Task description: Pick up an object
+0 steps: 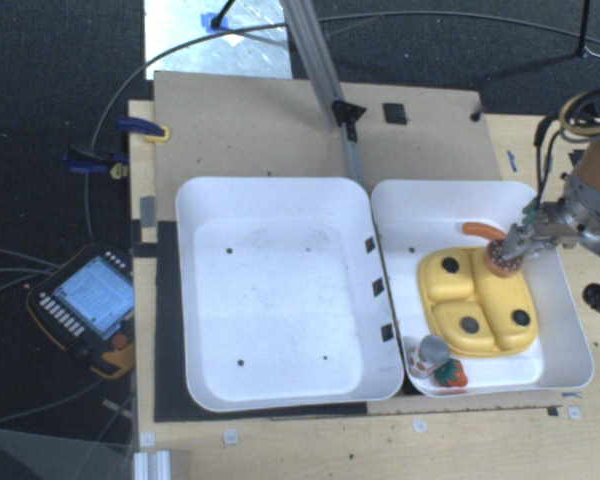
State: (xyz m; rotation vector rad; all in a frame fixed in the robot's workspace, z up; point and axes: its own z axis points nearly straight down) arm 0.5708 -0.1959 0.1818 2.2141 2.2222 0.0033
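Toward the right of the frame, the pincer point(504, 255) sits low inside the right bin point(560, 368), reaching in from the right edge with the grey arm point(590, 203) behind it. Its tip touches or hangs just over the upper right part of a yellow moulded object point(477, 303), a lumpy piece with several rounded humps and three dark spots on top. That yellow piece lies in the middle of the right bin, mostly below and to the left of the pincer. Just above the pincer, toward the upper left of it, an orange elongated object point(479, 230) lies on the bin floor, one end close to the tip or partly hidden by it. Whether the pincer is wide or narrow cannot be told at this angle, and nothing can be seen clamped in it.

At the lower left corner of the right bin, well apart from the pincer, lie a small grey object point(432, 349) and beside it a small red and green object point(450, 372), the two touching or nearly so.

Left of this, the left bin point(195, 368) stands side by side with the right one on the brown desk point(250, 128). Far left in the frame, off the desk, a handheld pendant point(88, 303) with a lit blue screen rests on the dark floor.
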